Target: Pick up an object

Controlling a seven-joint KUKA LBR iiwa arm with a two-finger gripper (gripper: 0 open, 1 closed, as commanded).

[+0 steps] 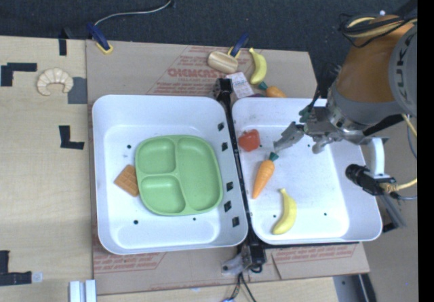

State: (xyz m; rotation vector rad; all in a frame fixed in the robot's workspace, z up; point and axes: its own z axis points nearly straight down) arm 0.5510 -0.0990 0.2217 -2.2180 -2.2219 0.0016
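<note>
Cracker (pixel 127 180) in left bin (pixel 108 158) lies partly hidden under plate (pixel 180 175). Gripper (pixel 298 136) hangs over right bin (pixel 352 226), fingers spread, gripping nothing. Carrot (pixel 263 176) lies near that bin's left edge, long axis slanted, green top toward the gripper. Banana (pixel 285 212) lies near the front edge.

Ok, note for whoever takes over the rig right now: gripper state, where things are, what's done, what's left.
Gripper: open, holding nothing, above the right bin near the carrot's green top.
Right bin: carrot, banana, red object.
Left bin: green divided plate, with an orange cracker-like piece at its left edge.
Done: nothing picked yet.
Left: close on an object, probably the carrot, and lift.
</note>
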